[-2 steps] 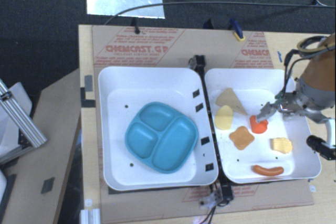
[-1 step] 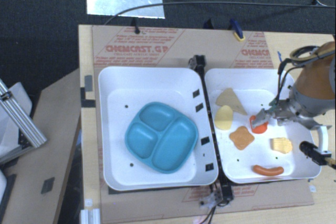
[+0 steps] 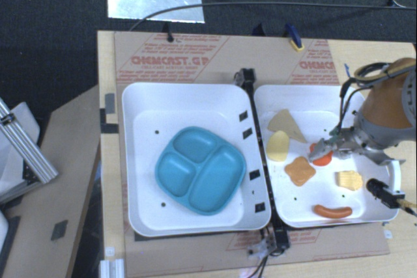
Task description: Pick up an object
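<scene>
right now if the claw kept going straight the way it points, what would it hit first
Probably the small red-orange rounded piece in the right white bin: the claw points down and leftward right at it. Whether they already touch is unclear from this slanted view.

Left bin (image 3: 140,140): you see plain white, with small black marks along its inner wall.
Plate (image 3: 199,169): a light blue divided one, left of the gripper (image 3: 324,152).
Food by the gripper: a red piece (image 3: 320,157) at its tip, an orange slice (image 3: 300,170), pale yellow pieces (image 3: 277,146), and a red-brown sausage (image 3: 333,210).
Arm (image 3: 388,111): you see grey with an orange band.
</scene>
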You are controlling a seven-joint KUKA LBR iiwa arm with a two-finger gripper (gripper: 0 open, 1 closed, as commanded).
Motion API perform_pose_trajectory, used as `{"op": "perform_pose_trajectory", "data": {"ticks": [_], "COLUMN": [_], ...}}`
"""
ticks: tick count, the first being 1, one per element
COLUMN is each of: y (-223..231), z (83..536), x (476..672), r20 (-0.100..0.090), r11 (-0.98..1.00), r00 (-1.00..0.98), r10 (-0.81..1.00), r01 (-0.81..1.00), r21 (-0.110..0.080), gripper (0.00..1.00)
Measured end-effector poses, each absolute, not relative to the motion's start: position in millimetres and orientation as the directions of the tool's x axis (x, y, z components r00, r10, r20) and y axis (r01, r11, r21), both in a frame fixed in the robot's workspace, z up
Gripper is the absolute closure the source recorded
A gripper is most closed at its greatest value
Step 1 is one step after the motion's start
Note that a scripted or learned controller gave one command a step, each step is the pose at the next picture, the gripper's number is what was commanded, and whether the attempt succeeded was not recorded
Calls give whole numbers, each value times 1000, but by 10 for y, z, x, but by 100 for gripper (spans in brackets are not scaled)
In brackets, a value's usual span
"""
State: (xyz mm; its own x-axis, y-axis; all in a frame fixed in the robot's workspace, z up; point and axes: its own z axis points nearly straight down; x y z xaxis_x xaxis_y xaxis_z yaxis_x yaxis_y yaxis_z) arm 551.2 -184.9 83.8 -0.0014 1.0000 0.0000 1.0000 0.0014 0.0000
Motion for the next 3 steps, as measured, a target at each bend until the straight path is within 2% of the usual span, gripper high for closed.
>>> {"op": "perform_pose_trajectory", "data": {"ticks": [1, 3], "y": [-1853, -1720], "z": [959, 1988], "x": [5523, 5677], "r20": [-1, -1], "r11": [2, 6], "r00": [-2, -6], "r10": [1000, 1000], "r01": [1000, 1000], "r21": [4, 6], "gripper": [100, 100]}}
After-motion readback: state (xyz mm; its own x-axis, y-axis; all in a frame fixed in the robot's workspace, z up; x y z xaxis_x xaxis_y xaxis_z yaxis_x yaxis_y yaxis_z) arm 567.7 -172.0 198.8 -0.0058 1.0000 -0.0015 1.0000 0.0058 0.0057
